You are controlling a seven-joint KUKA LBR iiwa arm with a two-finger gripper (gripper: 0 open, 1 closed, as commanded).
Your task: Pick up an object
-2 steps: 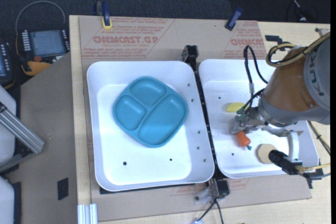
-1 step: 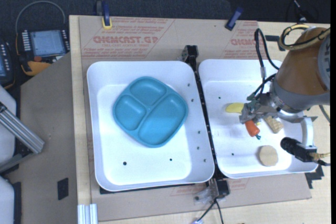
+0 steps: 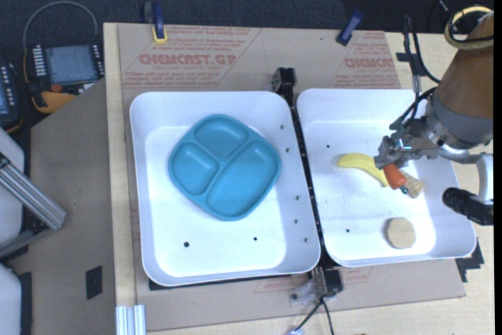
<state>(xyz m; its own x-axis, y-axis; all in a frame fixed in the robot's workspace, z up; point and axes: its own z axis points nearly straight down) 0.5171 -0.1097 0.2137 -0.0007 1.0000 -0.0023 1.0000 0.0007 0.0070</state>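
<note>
Tool (image 3: 390,161) first: it hangs low in the right bin (image 3: 329,239), right by the orange and tan toy (image 3: 400,181) and the right end of the banana (image 3: 362,165). I cannot tell if it is open or closed, and I cannot see anything held in it.

Nearest to us in that bin sits a round tan cookie (image 3: 401,232), well apart from the tool. A bit farther lies the orange and tan toy, touching or just beside the banana. The banana is yellow and lies in the middle of the bin.

The left bin (image 3: 157,247) holds a blue plate (image 3: 225,166) with three parts.

The tabletop (image 3: 235,59) is brown at the far side.

I think the arm is at the reach-and-grab step. Next, the tool needs to close on just one thing, the toy or the banana end, then lift straight up.
</note>
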